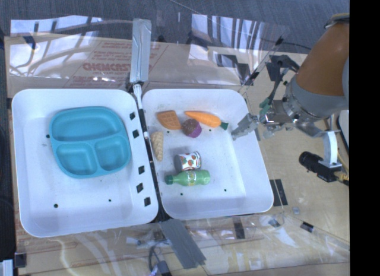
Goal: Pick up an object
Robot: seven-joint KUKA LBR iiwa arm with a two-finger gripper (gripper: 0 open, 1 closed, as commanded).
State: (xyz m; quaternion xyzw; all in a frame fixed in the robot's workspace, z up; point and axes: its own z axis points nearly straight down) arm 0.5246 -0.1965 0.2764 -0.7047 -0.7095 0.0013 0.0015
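Carrot [203, 118] orange, green stem end | touching purple onion [191, 127]

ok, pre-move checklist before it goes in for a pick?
1. Targets present in right bin: carrot, purple item, can, green bottle - ok.
2. Gripper over the right bin's right rim, above no object - not ok for descent.
3. Nothing between the fingers - ok.
4. Finger opening - cannot tell.
5. Spacing: carrot and purple item touch or nearly touch, can close to bottle - not ok for a clean grasp.
6. Left bin holds the blue tray, away from the gripper - ok.
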